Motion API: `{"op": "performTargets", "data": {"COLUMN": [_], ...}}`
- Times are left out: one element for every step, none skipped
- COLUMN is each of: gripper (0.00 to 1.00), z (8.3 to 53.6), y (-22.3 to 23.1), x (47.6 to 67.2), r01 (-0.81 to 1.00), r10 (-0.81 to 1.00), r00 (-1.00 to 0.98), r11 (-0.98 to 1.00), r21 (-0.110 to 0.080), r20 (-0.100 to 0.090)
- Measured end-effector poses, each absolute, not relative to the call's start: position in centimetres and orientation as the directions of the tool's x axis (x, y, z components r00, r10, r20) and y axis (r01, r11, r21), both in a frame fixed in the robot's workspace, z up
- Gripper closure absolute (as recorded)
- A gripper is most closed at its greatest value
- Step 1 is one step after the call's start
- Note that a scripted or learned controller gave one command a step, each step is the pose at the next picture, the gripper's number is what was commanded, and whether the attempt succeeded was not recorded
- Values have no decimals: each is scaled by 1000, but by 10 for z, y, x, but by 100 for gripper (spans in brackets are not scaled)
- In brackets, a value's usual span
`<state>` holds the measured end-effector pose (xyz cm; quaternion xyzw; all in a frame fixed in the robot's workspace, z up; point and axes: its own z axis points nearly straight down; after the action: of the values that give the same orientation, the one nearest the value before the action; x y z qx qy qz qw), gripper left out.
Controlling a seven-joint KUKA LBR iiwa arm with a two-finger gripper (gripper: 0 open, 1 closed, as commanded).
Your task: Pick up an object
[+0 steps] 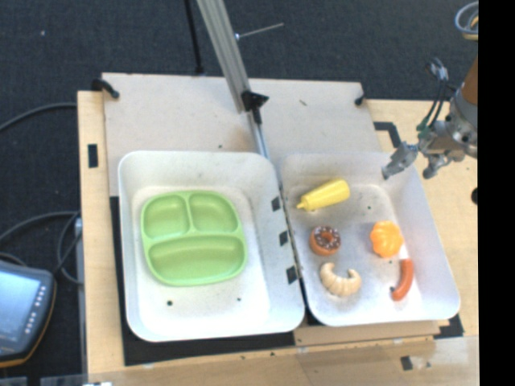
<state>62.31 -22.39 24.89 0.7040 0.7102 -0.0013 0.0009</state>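
Far left, a grey handheld screen [20, 308] sits off the bench's [96, 215] corner, down at eight o'clock. On the bench, the left bin [137, 175] carries a green divided plate [194, 238] — three compartments, lying flat in the middle. A slanted metal rail [225, 43] runs from twelve o'clock down toward the seam between the two bins.

Now the right bin [438, 284], where the pickable things lie. A yellow squeeze bottle [325, 195] lies on its side at the bin's eleven o'clock. Just below it a chocolate donut [326, 240], and under that, at six o'clock, a pale croissant [340, 281]. To the right, an orange piece [386, 239] sits near the middle, with a red sausage [402, 281] at five o'clock, close by the bin's wall.

The tool [417, 161] hangs above the right bin's two o'clock corner — fingers spread apart, nothing between them, well clear of every item.
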Motion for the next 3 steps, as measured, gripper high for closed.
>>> {"op": "performTargets", "data": {"gripper": [0, 0, 0], "z": [198, 274, 239], "y": [-193, -136, -70], "x": [603, 548, 528], "r01": [1000, 1000, 1000], "r10": [1000, 1000, 1000], "r00": [-5, -7, -7], "r11": [5, 7, 7], "r21": [-5, 7, -2], "r20": [0, 0, 2]}}
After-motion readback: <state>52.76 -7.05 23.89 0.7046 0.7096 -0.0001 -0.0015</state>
